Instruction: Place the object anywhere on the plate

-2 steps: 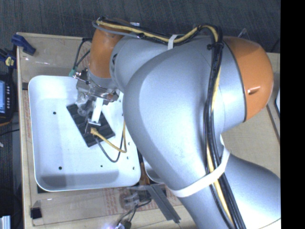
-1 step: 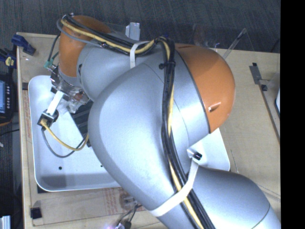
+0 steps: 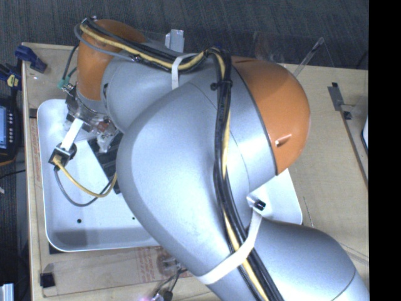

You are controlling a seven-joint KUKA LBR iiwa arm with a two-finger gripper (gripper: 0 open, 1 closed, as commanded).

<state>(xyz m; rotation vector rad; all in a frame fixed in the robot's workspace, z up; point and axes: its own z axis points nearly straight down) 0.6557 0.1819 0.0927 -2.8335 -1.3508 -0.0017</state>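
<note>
The arm (image 3: 207, 168) fills most of the frame, reaching in from the right w/ its wrist down over the left bin (image 3: 69, 231). The gripper (image 3: 103, 144) is a dark cluster under the orange band (image 3: 94, 61), low inside that bin; can't tell how it's set or whether it has anything, since the bulk of the arm blocks the view there. Object and plate: can't pick out either one, both prob. under the arm or beneath the wrist. Risks from here, as a judgement: a blind grasp could close on nothing or clip the bin floor; the yellow cable (image 3: 75, 193) loops loose below the wrist (it hangs near the bin floor) and could snag on the tool or drag whatever sits there; a release made unseen could miss the plate and land on bare bin. Surface: white bin, smooth and shallow w/ a raised rim, so things likely slide easily. Bins sit on a pale wooden bench (image 3: 326, 105); dark carpet (image 3: 188, 5) beyond, blue clamp (image 3: 28, 56) at the bench's far left corner.
</note>
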